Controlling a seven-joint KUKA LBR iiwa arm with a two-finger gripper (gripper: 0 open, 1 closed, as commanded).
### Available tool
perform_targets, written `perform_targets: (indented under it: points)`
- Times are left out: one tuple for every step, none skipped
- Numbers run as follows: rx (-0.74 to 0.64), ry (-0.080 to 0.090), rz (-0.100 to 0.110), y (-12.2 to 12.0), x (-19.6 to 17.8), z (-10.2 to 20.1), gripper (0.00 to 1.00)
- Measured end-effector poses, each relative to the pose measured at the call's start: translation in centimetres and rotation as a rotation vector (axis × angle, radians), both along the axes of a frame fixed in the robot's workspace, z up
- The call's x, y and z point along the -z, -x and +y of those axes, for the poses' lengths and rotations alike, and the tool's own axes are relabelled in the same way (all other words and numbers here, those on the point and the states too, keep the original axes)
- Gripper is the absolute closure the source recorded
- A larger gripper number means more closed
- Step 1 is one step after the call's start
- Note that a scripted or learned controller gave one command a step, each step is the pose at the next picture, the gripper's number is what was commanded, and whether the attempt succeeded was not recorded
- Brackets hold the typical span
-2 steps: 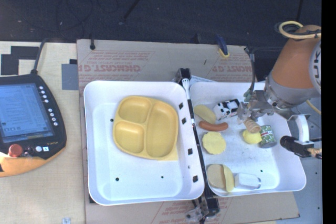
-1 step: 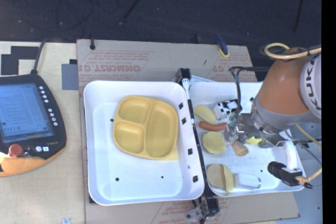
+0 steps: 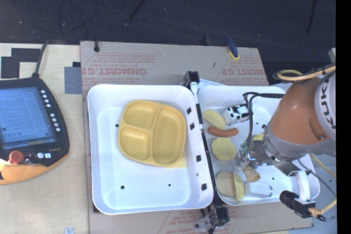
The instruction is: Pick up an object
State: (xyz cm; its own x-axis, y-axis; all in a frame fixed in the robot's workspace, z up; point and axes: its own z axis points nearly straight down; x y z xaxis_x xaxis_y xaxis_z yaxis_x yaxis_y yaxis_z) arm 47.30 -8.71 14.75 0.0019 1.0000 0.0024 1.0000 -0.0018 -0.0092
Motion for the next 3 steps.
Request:
perform_targets:
  points:
    - [-0.007,0.001,-0.012,-5.1,-5.2,5.4,1.00]
    - [-0.005,0.000,0.000,0.0,-3.9,10.9,1.00]
    - [0.000,0.001,-0.001,-0.2,-4.9,10.6,1.00]
